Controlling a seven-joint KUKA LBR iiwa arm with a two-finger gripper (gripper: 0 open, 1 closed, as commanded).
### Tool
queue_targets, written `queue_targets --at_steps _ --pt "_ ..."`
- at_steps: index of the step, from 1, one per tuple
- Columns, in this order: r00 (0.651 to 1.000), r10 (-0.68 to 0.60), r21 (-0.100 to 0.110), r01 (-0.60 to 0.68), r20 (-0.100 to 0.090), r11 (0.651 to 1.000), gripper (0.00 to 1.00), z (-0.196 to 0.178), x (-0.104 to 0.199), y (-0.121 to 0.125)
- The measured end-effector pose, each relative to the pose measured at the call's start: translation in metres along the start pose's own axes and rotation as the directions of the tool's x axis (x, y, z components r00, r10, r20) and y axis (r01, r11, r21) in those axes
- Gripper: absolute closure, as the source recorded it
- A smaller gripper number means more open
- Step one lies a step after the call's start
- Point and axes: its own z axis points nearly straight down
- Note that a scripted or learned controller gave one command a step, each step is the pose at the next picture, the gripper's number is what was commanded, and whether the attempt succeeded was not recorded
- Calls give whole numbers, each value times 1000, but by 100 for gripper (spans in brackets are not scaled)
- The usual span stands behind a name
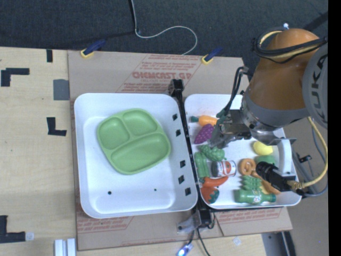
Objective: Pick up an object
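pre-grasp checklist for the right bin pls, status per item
1. Gripper over the right bin, above the toy pile: ok.
2. Target under the gripper: cannot tell; purple grapes and green leafy toy both sit close.
3. Jaws' state: cannot tell, the wrist hides them.
4. Clutter: not ok. Can, pretzel and red pepper lie packed together.
5. Anything held yet: cannot tell.
6. Left bin holds the green divided plate, apart from the arm: ok.
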Motion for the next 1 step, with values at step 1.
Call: queue_targets --at_steps 1 --pt "1000 4 12 -4 1 1000 100 26 49 -1"
